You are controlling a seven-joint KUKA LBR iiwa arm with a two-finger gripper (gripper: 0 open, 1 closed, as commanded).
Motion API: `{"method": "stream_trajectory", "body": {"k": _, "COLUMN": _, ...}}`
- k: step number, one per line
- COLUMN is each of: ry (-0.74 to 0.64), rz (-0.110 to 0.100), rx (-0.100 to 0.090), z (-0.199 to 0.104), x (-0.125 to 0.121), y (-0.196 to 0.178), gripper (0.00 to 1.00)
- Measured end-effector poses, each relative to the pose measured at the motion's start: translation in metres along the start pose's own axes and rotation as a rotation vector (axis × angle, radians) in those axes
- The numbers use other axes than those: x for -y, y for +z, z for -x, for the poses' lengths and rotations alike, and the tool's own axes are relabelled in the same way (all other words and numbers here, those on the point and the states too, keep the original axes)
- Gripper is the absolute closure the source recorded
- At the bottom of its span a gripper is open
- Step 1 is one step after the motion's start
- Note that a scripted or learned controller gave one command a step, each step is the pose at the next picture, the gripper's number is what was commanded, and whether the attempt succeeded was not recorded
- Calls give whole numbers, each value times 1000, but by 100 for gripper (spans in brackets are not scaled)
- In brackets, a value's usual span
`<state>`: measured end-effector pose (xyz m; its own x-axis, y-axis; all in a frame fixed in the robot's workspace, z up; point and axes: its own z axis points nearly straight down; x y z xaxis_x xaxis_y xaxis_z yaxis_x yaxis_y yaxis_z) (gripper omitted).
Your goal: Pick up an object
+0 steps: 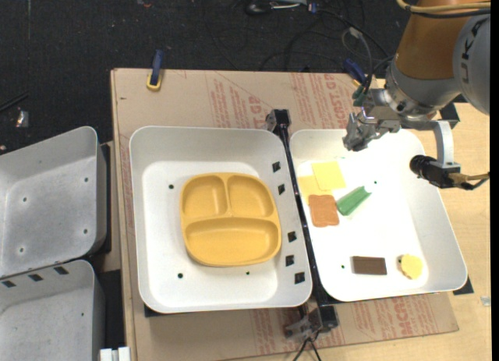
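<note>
The right bin [421, 219] holds several small objects. A pale yellow square [327, 174] lies near its back left, with an orange-brown slab [323, 210] just in front of it and a green piece [352, 200] tilted beside that. A dark brown block [369, 265] and a small yellow lump [411, 267] lie near the front edge. My gripper [359, 138] hangs over the back left part of this bin, above and behind the yellow square. Nothing shows in its grasp.
The left bin [156, 196] holds a yellow divided tray [231, 219]. A black divider with clips [290, 196] runs between the bins. A black fitting on a cable [433, 169] hangs over the right bin's far right. White panels [47, 196] lie at the left.
</note>
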<state>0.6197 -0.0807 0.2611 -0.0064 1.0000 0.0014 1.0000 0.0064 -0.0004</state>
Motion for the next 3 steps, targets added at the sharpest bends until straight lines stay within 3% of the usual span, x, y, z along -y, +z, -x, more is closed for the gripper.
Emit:
{"method": "stream_trajectory", "body": {"k": 2, "ry": 1, "rz": -4, "rx": 1, "z": -89, "x": 59, "y": 4, "gripper": 100}}
{"method": "stream_trajectory", "body": {"k": 3, "ry": 0, "rz": -2, "rx": 1, "z": -141, "x": 73, "y": 21, "gripper": 100}}
